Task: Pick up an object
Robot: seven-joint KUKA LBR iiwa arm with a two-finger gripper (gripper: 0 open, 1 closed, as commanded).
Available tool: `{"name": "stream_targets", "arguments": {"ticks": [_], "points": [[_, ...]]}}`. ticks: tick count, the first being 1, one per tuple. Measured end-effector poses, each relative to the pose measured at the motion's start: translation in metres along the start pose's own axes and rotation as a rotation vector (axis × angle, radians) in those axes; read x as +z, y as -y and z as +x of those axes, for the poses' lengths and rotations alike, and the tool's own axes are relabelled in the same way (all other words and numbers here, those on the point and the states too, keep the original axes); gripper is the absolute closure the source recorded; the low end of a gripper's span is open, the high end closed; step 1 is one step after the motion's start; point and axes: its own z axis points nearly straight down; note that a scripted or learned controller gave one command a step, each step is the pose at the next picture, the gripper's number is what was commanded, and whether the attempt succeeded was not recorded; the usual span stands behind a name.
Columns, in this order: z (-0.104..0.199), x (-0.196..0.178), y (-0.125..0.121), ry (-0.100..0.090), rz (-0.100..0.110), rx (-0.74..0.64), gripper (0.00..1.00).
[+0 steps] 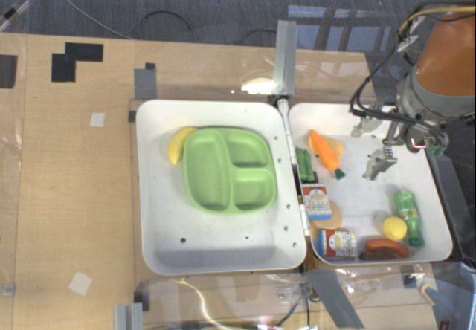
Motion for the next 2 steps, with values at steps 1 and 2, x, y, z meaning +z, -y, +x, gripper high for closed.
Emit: {"name": "stream_targets", "arguments": {"ticks": [1, 2], "points": [[-0.009, 0.147, 0.006, 0.003, 0.001, 0.199, 0.00], [-0.009, 0.159, -0.015, 0.007, 0.003, 0.294, 0.00]]}}
